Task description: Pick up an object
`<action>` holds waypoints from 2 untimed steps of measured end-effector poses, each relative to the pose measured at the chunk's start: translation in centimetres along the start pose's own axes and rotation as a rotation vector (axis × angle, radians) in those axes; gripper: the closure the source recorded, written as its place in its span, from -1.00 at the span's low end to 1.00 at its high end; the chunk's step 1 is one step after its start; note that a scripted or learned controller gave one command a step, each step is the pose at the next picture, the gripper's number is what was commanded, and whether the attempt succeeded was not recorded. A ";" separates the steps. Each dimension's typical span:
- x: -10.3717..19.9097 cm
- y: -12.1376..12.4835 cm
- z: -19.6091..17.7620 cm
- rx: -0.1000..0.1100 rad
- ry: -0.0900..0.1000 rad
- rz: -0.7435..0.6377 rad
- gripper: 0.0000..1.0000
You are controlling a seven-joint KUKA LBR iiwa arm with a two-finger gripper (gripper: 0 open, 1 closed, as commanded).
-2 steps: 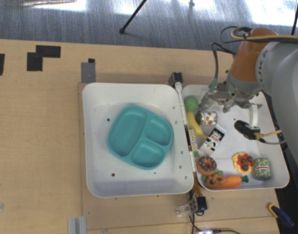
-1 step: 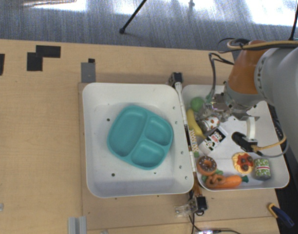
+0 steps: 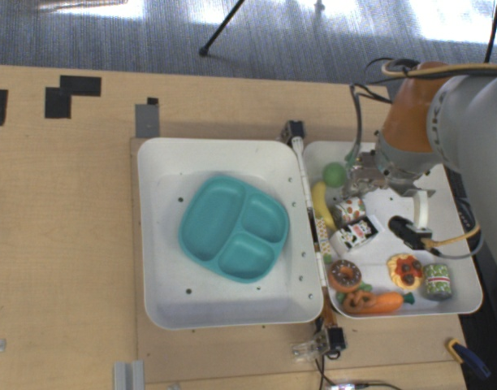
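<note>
The left bin (image 3: 155,218) is seen to carry a teal divided plate (image 3: 235,227), lying flat near its middle, with three compartments. Along the rim between the two bins a yellow banana (image 3: 321,204) is found, lying lengthwise at the left edge of the right bin (image 3: 468,295). A green ball (image 3: 334,174) is noted just beside the banana's upper end. Below these, a small white carton with dark print (image 3: 356,232) is recorded near the bin's centre, and a chocolate doughnut (image 3: 344,275) lies near the front left, with an orange carrot (image 3: 378,302) just in front of it. Further right, a pizza slice toy (image 3: 405,270) and a small can (image 3: 437,282) are seen close together. The gripper (image 3: 364,177) is positioned low over the upper part of the right bin, near the green ball; whether its jaws are apart or together cannot be told, and nothing is seen held
</note>
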State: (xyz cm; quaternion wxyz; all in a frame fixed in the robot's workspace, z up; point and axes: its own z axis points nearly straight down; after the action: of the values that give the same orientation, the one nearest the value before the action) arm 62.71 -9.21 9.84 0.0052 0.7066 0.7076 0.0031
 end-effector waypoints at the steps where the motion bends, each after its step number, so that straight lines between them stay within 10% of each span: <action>1: 0.0 0.0 0.0 0.000 0.000 0.000 -1.00; 2: 0.1 0.1 -1.1 -0.004 0.000 -0.001 1.00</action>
State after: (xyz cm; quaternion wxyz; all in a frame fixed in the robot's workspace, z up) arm 62.83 -9.15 10.94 0.0064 0.7064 0.7078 0.0044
